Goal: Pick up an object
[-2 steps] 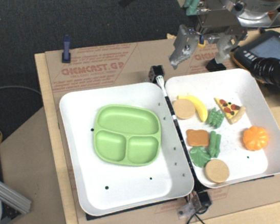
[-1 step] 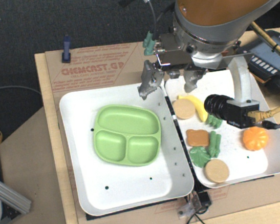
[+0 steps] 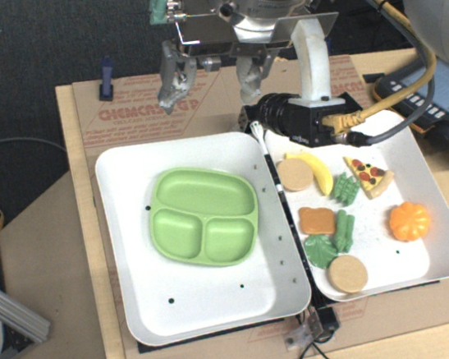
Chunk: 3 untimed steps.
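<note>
My gripper (image 3: pixel 211 85) hangs high over the cardboard behind the left bin, open, with nothing between its fingers (image 3: pixel 173 80). The right bin (image 3: pixel 433 187) holds toy food: a yellow banana (image 3: pixel 318 170), a tan round disc (image 3: pixel 295 174), a pizza slice (image 3: pixel 371 176), a green broccoli piece (image 3: pixel 344 190), a brown toast (image 3: pixel 317 220), a green pickle (image 3: pixel 344 229), a green leafy piece (image 3: pixel 320 250), an orange pumpkin (image 3: pixel 409 221) and a second tan disc (image 3: pixel 348 272). All of them lie apart from the gripper.
A light green divided plate (image 3: pixel 203 216) lies in the left bin (image 3: pixel 131 254). A small blue object (image 3: pixel 105 79) sits on the cardboard at the back left. The two bins meet along a raised rim (image 3: pixel 282 208).
</note>
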Motion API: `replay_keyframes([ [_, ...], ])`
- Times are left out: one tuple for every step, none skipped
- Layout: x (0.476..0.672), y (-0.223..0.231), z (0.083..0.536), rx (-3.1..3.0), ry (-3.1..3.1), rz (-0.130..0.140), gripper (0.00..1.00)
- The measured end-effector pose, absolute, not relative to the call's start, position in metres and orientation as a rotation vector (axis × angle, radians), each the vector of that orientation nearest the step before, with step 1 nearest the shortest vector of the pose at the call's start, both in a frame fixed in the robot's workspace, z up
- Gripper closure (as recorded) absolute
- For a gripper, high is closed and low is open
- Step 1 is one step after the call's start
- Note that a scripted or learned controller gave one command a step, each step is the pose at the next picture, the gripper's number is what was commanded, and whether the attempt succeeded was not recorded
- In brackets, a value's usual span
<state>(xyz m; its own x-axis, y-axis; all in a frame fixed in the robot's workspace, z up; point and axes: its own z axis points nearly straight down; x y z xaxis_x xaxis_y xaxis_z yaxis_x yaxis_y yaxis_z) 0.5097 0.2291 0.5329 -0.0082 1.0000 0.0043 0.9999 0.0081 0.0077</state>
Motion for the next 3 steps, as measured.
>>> replay_keyframes([
  [0.509,0.226,0.541,2.215,2.225,0.008,1.0],
  [0.477,0.224,0.413,2.225,2.226,-0.024,1.0],
  [0.484,0.224,0.513,2.216,2.22,0.019,1.0],
])
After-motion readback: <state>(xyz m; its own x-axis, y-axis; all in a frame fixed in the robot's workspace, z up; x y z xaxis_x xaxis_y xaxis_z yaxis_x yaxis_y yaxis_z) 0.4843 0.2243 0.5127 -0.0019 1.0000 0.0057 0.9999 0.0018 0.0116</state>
